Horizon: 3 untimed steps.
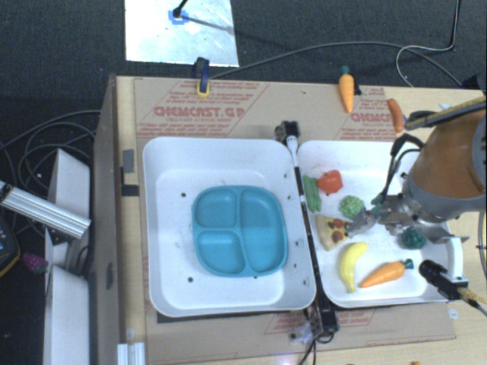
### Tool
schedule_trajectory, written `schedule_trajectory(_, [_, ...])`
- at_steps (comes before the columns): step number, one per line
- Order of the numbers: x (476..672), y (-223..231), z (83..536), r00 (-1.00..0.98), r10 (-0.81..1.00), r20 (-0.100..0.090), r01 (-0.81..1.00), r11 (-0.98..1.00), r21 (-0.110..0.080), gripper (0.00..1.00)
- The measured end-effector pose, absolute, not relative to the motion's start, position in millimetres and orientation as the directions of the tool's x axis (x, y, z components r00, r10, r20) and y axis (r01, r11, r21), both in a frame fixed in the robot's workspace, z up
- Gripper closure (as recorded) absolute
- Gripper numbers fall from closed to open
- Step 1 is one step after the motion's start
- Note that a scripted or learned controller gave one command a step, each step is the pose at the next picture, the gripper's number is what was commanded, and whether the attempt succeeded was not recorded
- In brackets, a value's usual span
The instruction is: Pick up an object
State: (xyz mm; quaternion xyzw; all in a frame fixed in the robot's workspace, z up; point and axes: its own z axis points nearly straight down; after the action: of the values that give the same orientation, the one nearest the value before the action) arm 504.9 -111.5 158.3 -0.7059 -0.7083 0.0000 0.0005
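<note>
The right bin [380, 154] holds several toy foods: a red tomato [329, 181], a green pea pod [311, 194], a broccoli floret [351, 205], a pizza slice [332, 231], a yellow banana [350, 263], an orange carrot [384, 274] and a dark teal piece [413, 239]. My gripper [365, 220] reaches in from the right and hangs low between the broccoli and the banana, just right of the pizza slice. Nothing shows as held in it.
The left bin [171, 204] carries a blue divided plate [240, 230]. A divider rail [302, 219] separates the bins. Beyond the bins, a carrot [347, 90] and another orange piece [396, 115] lie on the cardboard, near a blue-and-yellow clamp [202, 74].
</note>
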Motion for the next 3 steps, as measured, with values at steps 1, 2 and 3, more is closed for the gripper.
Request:
schedule_trajectory(1, [486.4,-84,104,-0.002,1.000,0.001,1.000,0.002,0.000,0.00])
schedule_trajectory(2, [486.5,-87,84,-0.001,1.000,0.000,1.000,0.001,0.000,0.00])
schedule_trajectory(3, [552.9,-97,85,-0.003,1.000,-0.001,1.000,0.003,0.003,0.00])
